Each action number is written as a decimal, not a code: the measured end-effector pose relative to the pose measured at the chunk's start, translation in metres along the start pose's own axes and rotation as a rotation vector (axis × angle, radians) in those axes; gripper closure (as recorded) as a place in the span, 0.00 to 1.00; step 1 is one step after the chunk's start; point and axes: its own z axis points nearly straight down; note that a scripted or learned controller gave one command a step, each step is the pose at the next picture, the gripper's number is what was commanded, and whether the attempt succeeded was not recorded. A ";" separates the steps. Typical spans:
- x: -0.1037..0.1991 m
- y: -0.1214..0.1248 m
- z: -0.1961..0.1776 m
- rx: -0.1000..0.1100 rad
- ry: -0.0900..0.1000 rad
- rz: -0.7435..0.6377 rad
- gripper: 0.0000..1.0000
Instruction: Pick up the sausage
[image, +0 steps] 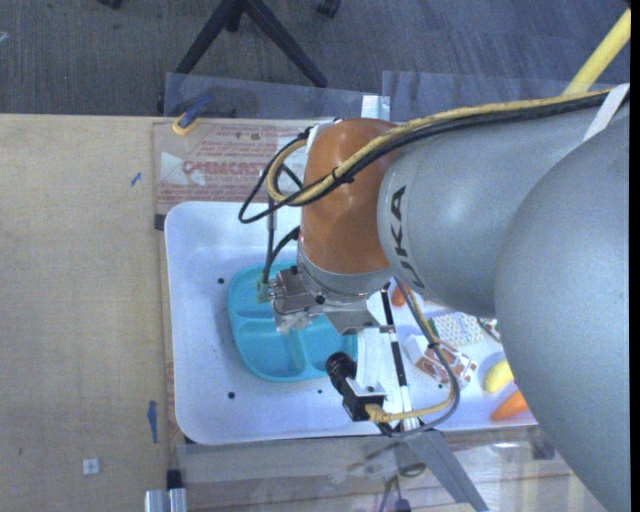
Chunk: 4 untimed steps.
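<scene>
Over the left white bin (195, 300) the arm's wrist (340, 200) is lowered above a blue divided tray (255, 335) — the gripper is hidden beneath it, its state cannot be told, no sausage can be made out, and the pick is judged unconfirmed.

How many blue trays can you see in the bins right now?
1. The blue tray lies in the left bin, partly under the arm's wrist. The arm covers most of the right bin, so more could be hidden.
</scene>
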 end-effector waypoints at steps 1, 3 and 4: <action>0.000 0.000 0.000 0.000 0.000 0.000 0.00; -0.064 -0.012 0.101 -0.032 0.016 0.433 0.00; -0.126 -0.016 -0.048 -0.003 0.000 0.233 0.00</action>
